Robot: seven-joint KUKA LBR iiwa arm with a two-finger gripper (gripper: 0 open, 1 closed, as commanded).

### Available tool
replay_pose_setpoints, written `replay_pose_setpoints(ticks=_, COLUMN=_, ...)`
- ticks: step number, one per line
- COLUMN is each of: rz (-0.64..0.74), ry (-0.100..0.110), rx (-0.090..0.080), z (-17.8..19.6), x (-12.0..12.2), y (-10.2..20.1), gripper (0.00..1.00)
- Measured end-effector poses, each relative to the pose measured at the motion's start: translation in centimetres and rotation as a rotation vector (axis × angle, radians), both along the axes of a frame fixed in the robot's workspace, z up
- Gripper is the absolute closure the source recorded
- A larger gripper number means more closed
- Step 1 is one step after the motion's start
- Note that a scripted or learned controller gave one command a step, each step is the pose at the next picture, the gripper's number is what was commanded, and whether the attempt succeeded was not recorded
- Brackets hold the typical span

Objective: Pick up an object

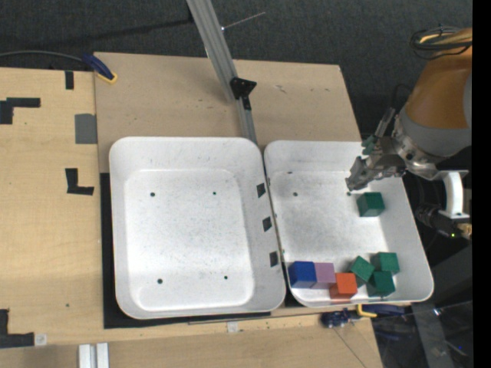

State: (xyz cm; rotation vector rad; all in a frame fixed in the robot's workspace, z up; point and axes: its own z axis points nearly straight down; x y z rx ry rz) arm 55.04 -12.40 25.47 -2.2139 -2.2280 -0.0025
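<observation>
My gripper (355, 182) hangs over the right bin (322, 221) near its upper right part, fingertips pointing down-left. A green block (370, 204) lies just below and right of the fingertips, apart from them. Along the bin's near edge sit a blue block (302, 273), a purple block (324, 273), an orange block (344, 284) and three more green blocks (379, 273). Nothing shows between the fingers.
The left bin (188, 225) stands beside the right one, with black clips along the shared wall. A grey metal pole (219, 44) slants down from the top to the bins' far edge. The bench top extends left and behind.
</observation>
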Motion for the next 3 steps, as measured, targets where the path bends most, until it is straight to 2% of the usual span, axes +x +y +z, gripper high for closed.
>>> replay_pose_setpoints(ticks=1, rz=0.0, ry=0.002, rx=-0.001, z=-1.1, x=-0.1, y=5.0, gripper=1.0)
replay_pose_setpoints(ticks=2, rz=0.001, ry=0.002, rx=0.0, z=-1.1, x=1.7, y=10.0, gripper=1.0)
replay_pose_setpoints(ticks=3, rz=-0.001, ry=0.004, rx=-0.001, z=-2.4, x=1.9, y=14.7, gripper=1.0)
